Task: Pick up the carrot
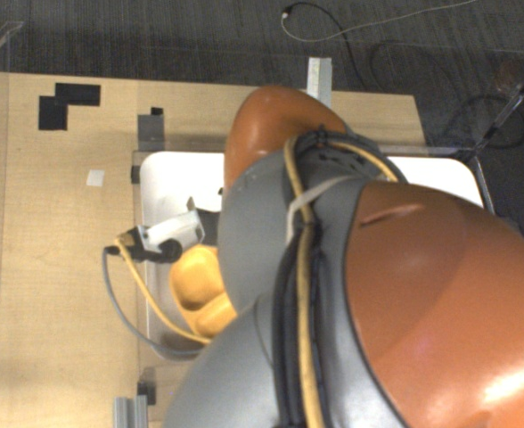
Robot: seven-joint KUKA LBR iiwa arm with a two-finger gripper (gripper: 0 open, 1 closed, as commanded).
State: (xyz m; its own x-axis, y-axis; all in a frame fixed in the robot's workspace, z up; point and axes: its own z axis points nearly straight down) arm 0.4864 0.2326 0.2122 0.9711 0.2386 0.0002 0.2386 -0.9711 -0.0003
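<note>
One arm (pixel 351 283), seen from above, covers most of both bins, its grey casing and orange band lying over the near part of the left bin (pixel 168 176) and nearly all of the right bin (pixel 440 172). Because the wrist end is buried beneath this bulk, it cannot be told whether the claw is wide, narrow or holding anything, and where the carrot lies cannot be told either. Two rounded yellow shapes (pixel 195 275) sit over the left bin just below a white fitting (pixel 175 231); whether they belong to the rig or are loose contents is unclear. A grey and yellow cable loop (pixel 119 292) hangs from that fitting and bulges out past the bin's left wall over the bench (pixel 57 266). Several risks follow, as judgement only: a closing move made on the wrong spot would grip nothing or a neighbouring object; a descent too near the left wall could strike the rim; and the slack cable could drag across the bin and nudge whatever lies inside before a grasp is secured.
</note>
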